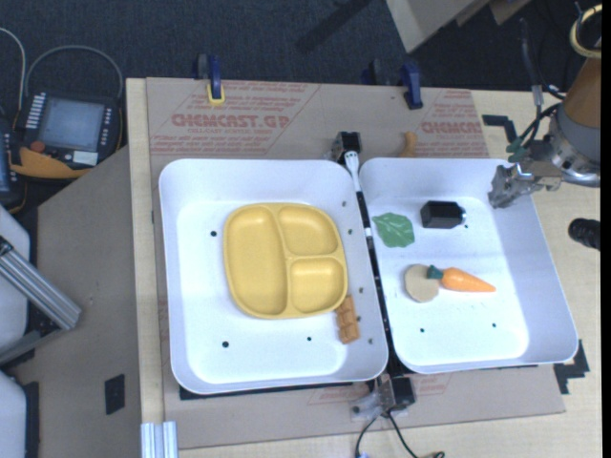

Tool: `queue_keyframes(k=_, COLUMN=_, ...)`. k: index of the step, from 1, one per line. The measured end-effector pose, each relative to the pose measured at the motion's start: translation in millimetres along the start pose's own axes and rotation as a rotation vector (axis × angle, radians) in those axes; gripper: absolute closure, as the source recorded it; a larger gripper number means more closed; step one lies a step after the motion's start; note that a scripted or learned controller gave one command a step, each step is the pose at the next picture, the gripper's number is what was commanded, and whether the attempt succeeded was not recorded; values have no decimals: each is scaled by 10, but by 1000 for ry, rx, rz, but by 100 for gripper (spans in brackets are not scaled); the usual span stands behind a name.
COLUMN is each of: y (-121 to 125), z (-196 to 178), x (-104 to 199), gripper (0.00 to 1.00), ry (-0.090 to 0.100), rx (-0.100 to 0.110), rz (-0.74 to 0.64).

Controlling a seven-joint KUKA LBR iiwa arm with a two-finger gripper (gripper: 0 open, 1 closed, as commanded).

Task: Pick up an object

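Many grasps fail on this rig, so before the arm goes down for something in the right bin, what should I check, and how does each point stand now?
1. Gripper carries nothing: ok, nothing seen between its fingers.
2. Gripper over a target: not ok, it sits at the right bin upper right edge.
3. Black block free-standing: ok, apart from the green piece.
4. Carrot isolated: not ok, it touches the beige disc.
5. Finger opening: cannot tell.
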State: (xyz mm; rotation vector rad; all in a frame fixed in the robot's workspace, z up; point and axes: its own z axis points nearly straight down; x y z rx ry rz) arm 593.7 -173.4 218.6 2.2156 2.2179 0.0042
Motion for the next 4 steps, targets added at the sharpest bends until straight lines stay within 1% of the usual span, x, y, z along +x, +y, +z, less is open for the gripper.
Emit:
queue_keyframes(k=1, y=-58, z=-119, x=547, gripper=100, ry=5, rx=7, rz=-4)
queue_keyframes(k=2, y=-60, z=-60, x=1129, gripper=100, ry=5, rx=9, rz=-5)
queue_keyframes(k=3, y=-220, z=-4, x=1717, gripper=100, ry=5, rx=11, rz=-5)
queue_keyframes(k=4, y=-362, z=-89, x=2200, gripper=100, ry=6, rx=10, rz=-5)
